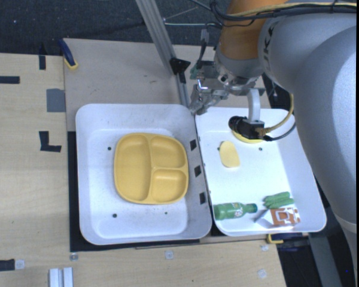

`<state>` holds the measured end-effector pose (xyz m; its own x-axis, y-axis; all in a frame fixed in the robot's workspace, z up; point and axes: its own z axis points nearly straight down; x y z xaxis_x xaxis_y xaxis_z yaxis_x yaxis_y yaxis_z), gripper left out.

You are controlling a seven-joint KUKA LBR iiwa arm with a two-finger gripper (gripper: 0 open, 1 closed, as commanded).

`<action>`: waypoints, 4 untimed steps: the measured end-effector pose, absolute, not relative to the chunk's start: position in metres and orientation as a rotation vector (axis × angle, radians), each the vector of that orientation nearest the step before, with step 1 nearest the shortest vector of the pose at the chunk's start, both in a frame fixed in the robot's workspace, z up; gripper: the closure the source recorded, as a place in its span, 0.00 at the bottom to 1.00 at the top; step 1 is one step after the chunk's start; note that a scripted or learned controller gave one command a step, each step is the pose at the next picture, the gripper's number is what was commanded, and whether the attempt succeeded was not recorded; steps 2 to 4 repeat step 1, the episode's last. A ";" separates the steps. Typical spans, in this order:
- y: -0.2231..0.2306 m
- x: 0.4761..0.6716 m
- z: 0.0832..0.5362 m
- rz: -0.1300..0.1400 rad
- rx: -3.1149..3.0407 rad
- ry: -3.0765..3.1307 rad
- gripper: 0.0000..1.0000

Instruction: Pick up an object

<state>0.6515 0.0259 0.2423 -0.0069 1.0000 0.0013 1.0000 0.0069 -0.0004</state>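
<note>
My gripper (198, 102) hangs over the far end of the divide between the two bins, at the right bin's far left corner, with nothing seen in it. In the right bin (287, 160) lie a pale yellow oval piece (230, 155) near the middle, a green bottle (233, 210) on its side at the near left, a small green item (277, 199) and an orange and white packet (284, 216) at the near right. A yellow divided plate (151, 167) rests in the left bin (96, 160).
A metal post (161, 34) slants up behind the bins, just left of the gripper. The grey arm (323, 88) covers the right bin's far right side. Black clips (197, 171) sit along the wall between the bins.
</note>
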 end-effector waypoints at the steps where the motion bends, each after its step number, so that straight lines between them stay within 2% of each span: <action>1: 0.081 0.647 0.241 0.000 -2.213 -2.227 1.00; 4: 0.081 0.647 0.241 0.000 -2.213 -2.227 1.00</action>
